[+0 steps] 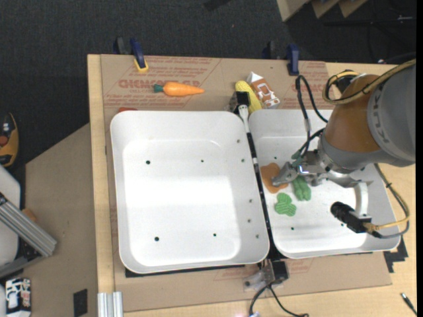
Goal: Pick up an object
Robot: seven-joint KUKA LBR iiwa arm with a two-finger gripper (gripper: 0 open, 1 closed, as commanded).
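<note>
Item 1, tool (289, 175): at the end of the grey arm (377, 124) with its orange band, reaching in from 3 o'clock and sitting low over the right bin (317, 240). Whether its fingers stand apart or together cannot be told; nothing is seen between them.

Item 2, orange piece (269, 174): flat, rounded, in the right bin hard by its left wall, touching or just under the tool tip. Long axis cannot be told; part is hidden.

Item 3, green piece (302, 189): in the right bin at 5 o'clock of the tool, long axis running roughly 12 to 6 o'clock.

Item 4, green leafy piece (285, 206): at 7 o'clock of item 3, just beside it, lumpy, no clear long axis.

Item 5, left bin (132, 131): open floor throughout, its right wall touching the right bin.

Item 6, toy carrot (178, 90): on the table (99, 98) beyond the left bin, long axis 9 to 3 o'clock, tip toward 3 o'clock.

Item 7, yellow piece (245, 92) and red-and-white carton (264, 92): on the table at 12 o'clock of the bin seam.

Room: the right bin's floor is open toward 6 o'clock and 12 o'clock; the left wall crowds the orange piece.
</note>
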